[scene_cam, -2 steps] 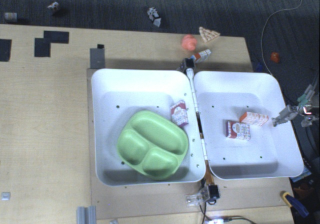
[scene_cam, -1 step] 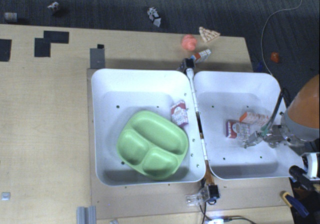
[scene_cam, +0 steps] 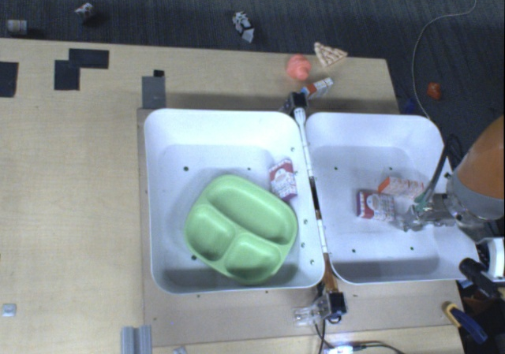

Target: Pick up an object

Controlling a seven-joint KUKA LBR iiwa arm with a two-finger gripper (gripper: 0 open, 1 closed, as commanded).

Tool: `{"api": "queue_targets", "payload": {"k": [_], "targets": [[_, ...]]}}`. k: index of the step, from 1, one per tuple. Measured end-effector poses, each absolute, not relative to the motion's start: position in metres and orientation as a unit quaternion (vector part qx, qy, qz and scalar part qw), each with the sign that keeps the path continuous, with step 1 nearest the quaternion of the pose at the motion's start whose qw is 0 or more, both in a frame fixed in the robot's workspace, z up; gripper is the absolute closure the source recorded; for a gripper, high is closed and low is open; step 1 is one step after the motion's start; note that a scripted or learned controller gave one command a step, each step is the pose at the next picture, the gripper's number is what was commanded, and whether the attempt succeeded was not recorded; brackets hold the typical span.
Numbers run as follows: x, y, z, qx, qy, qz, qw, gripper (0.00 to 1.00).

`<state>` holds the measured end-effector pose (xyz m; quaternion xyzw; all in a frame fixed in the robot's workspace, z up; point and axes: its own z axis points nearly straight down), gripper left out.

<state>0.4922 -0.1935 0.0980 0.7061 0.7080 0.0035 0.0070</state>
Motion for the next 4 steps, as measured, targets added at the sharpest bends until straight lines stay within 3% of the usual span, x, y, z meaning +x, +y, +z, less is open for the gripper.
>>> {"api": "queue_targets", "payload": {"k": [1,2,3,4], "targets": [[0.558,-0.206,0.23,0.705,0.709,0.0018,0.003,1.0],[0.614,-0.206,0.329,0.705,0.709,0.0016,0.003,1.0],[0.669,-0.186,0.184,0.705,0.709,0.0002,-0.001,1.0],[0.67,-0.187,0.187,0.705,0.709,0.0011,0.002,0.0]]}}
